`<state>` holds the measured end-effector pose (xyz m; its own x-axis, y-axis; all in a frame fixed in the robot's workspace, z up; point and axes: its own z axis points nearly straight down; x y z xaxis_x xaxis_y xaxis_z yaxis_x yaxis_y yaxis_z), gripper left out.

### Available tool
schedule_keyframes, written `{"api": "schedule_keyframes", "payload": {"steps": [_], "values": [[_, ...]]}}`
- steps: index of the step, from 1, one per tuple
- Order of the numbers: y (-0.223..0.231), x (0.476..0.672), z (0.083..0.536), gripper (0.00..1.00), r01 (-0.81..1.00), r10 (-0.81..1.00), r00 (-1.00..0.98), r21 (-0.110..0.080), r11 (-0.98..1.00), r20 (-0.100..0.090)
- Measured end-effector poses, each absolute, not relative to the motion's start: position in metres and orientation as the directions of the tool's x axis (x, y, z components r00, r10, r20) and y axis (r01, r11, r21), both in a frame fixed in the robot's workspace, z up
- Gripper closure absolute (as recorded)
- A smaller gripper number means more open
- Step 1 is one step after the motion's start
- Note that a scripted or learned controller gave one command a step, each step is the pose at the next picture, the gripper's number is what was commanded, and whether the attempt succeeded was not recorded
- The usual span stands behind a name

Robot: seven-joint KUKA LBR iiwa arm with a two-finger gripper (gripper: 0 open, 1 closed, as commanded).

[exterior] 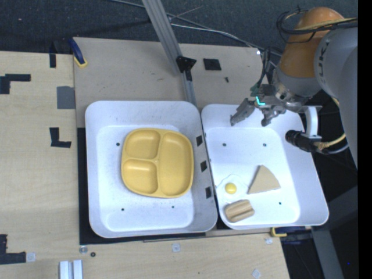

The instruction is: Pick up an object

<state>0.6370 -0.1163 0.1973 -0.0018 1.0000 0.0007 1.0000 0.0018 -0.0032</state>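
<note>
A: Tan and bread-coloured, that is what we see nearest us: a small loaf-shaped piece [239, 210] lying at the near edge of the right bin [302, 182], close to its near left corner.

B: We agree. Just beyond the loaf, toward the bin's left wall, we see a fried egg toy [231, 188], white with a yellow yolk. To its right, nearer the bin's middle, lies a beige wedge [264, 180], apart from both the egg and the loaf.

A: Left of the right bin, we see the left bin [104, 156] touching it side by side, holding a yellow divided plate [157, 162] near its centre.

B: Farther on, over the far edge of the right bin, we see the end effector [254, 115]. Its two fingers are spread apart, with nothing between them. It hangs well apart from the wedge, egg and loaf.

A: Behind it we see the arm's orange band [302, 51], beyond the bin's far right corner. The table [35, 156] of pale wood carries both bins.
</note>
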Motion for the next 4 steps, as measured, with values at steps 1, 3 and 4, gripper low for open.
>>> {"api": "schedule_keyframes", "payload": {"steps": [1, 3, 4], "values": [[-0.116, 0.637, 0.198, 0.00, 1.000, 1.000, -0.002, -0.001, 0.002, 0.000], [-0.105, 0.636, 0.089, 0.00, 1.000, 1.000, -0.002, -0.007, 0.002, -0.001], [-0.104, 0.638, 0.103, 1.00, 1.000, 1.000, -0.003, -0.003, 0.003, -0.001]]}}
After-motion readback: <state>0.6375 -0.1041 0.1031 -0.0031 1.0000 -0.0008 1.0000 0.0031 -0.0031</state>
